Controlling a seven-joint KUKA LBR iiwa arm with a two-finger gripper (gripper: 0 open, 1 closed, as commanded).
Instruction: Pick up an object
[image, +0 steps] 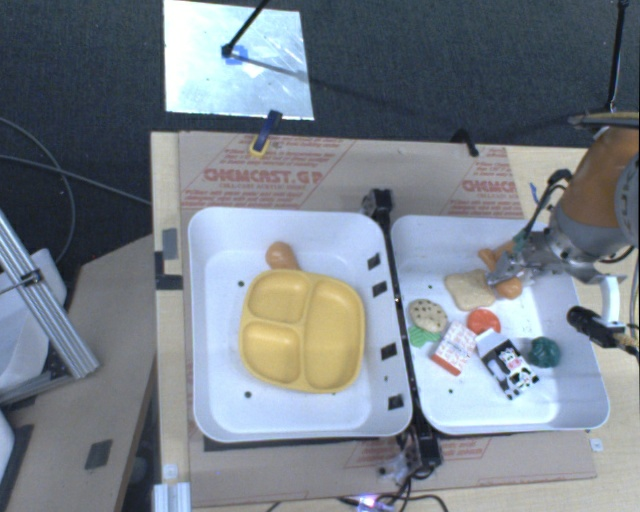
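arm (600, 215): grey casing | orange band above wrist | tool (510, 265): metallic grey

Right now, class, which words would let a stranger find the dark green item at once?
Start at the right white bin. Go to its lower right area, beside the black-and-white cow-patterned block. The small dark green rounded lump is the only deep green thing there.

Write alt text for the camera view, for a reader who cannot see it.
The gripper reaches from the right into the right bin, down among small toy foods by an orange piece. The left bin holds a yellow divided plate.
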